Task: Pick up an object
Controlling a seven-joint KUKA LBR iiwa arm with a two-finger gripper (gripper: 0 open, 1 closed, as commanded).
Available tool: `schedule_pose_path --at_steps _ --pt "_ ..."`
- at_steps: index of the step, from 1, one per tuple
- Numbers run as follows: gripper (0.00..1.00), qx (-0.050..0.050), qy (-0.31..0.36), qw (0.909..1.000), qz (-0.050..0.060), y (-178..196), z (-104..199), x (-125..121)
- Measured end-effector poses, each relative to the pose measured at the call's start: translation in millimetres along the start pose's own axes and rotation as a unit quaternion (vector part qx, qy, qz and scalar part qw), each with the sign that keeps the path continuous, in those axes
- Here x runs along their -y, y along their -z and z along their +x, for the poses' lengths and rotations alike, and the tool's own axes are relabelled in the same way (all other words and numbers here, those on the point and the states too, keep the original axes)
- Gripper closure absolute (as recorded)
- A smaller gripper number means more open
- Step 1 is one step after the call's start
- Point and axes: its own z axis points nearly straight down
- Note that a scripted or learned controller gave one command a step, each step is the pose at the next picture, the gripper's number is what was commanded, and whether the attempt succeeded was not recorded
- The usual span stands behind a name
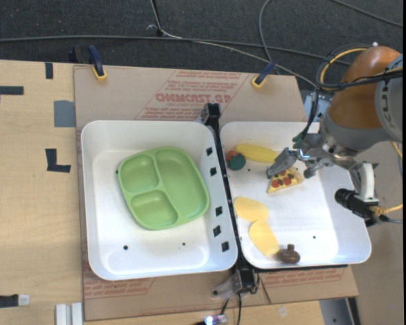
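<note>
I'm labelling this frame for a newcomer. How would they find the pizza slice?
Start at the right bin, the one without the green tray. The pizza slice lies in its upper half, under the gripper. It is the lone wedge with red dots.

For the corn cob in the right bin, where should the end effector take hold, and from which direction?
Probably across the middle of the corn cob, coming straight down from above. It lies flat and lengthwise left to right, so the fingers would best close across its narrow width. Its left end sits close to a small red and green piece, while the midsection looks freer. The end effector hovers just to its right.
</note>
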Motion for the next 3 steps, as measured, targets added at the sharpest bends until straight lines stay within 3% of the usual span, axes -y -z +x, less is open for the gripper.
schedule_pose_path --at_steps 2,3 --pt "0.00 0.000 0.000 1.0000 0.000 -100 1 -4" --pt "1.00 0.000 0.001 1.0000 -0.001 -87 2 -5"
